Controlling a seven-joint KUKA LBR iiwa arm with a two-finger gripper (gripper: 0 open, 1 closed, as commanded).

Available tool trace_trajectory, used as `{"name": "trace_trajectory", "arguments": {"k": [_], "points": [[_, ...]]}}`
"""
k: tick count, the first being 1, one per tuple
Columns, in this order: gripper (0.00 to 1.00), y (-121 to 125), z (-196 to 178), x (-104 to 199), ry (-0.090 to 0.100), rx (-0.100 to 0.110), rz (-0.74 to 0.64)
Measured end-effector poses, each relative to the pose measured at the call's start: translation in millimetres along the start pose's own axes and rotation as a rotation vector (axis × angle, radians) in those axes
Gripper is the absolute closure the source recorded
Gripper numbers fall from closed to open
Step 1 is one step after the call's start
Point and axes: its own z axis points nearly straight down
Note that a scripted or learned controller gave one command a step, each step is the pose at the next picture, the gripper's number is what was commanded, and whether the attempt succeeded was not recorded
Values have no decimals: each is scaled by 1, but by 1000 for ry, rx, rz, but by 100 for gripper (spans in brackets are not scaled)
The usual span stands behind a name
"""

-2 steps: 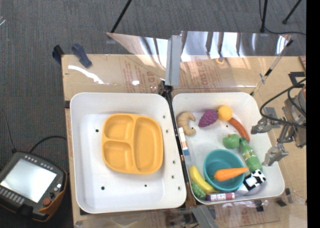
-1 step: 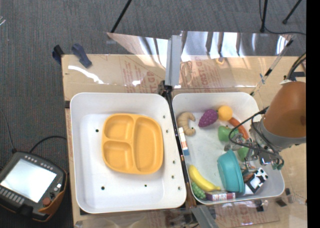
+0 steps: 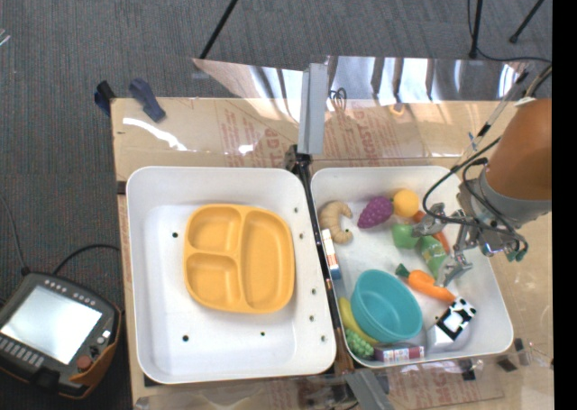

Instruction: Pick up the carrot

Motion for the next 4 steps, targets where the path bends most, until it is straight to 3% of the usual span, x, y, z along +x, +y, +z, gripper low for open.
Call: {"name": "trace_trajectory", "arguments": {"k": [1,2,3,4], "points": [[0,35,38,48,6,-4,-93],[100,38,28,45,3,-3,-101],[100,100,-60,25,-5,0,-21],[100,123,-118,7,1,-2,-276]]}}
